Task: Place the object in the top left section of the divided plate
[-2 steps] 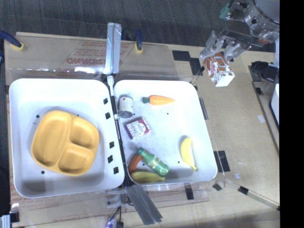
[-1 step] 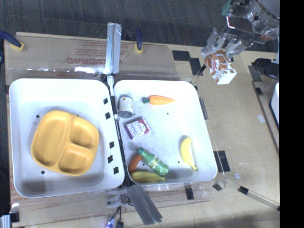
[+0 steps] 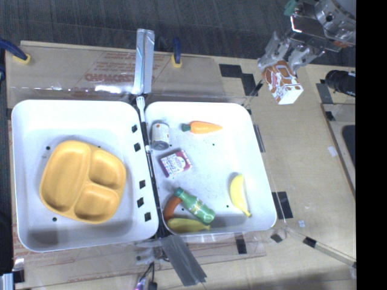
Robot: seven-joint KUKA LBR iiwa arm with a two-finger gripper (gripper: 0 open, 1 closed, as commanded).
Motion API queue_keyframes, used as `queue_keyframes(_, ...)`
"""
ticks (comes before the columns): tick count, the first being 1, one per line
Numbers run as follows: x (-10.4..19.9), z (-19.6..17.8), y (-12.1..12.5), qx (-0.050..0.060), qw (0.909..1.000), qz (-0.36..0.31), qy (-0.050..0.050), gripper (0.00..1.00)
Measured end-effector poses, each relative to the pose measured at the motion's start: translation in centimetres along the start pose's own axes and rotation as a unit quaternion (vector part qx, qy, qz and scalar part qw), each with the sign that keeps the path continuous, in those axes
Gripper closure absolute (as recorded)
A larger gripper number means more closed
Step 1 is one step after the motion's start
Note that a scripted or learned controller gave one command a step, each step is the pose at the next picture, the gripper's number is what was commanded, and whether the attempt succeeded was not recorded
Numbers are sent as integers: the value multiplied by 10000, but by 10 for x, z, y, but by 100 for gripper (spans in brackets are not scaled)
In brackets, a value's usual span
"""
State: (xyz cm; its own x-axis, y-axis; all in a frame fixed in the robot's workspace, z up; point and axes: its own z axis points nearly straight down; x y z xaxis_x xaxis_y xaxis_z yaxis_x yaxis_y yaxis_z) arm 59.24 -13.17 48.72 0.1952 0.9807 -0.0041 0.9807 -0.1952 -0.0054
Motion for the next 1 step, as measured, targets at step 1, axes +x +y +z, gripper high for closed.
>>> queue_keyframes(1, 10, 46, -15, -15, 9984, -561, 17, 100)
